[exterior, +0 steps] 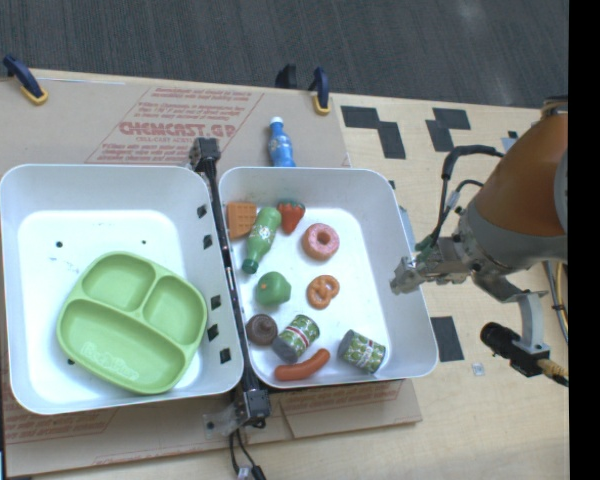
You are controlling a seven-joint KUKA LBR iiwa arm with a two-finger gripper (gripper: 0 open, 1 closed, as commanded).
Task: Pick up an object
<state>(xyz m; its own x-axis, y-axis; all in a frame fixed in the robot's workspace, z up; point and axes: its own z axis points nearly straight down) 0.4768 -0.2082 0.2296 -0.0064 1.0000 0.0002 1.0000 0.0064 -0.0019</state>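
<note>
Objects for picking lie in your right bin [405, 230]: a green bottle [261, 238], a pink donut [322, 240], an orange pretzel ring [323, 290], a green pepper [273, 288], a chocolate donut [261, 329], two green cans [298, 336] and [362, 351], a sausage [301, 367], a strawberry [292, 214] and a cracker [241, 218]. Your gripper [406, 276] sits at the bin's right wall, apparently just outside the rim — whether the jaws are released or clenched, you cannot tell. Nothing is seen between them. Left bin [20, 203] carries a green divided plate [132, 319]. A blue bottle [280, 143] lies on the tabletop behind the bins.
</note>
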